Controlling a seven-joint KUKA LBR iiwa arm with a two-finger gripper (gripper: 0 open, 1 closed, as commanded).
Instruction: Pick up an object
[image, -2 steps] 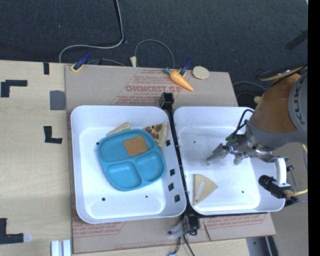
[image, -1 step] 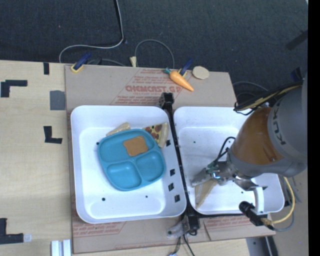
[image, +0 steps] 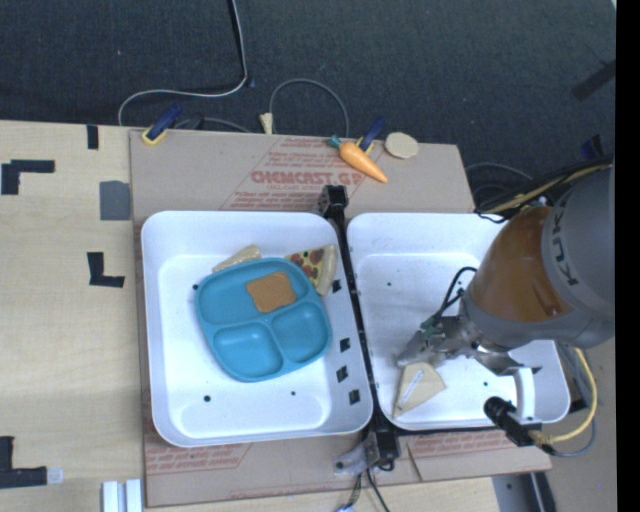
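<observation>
While the gripper (image: 420, 347) hovers just above the cream wedge (image: 418, 386) in the right bin (image: 400, 240), whether its fingers are spread cannot be told. Wedge looks light, stiff, possibly slick; its slanted long sides seem the likeliest hold.

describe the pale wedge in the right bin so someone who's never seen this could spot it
Find the right bin of the two white ones. Near its front left corner, just below the hand, lies the cream wedge. It is the one loose thing on that bin's floor, pale and triangular.
</observation>
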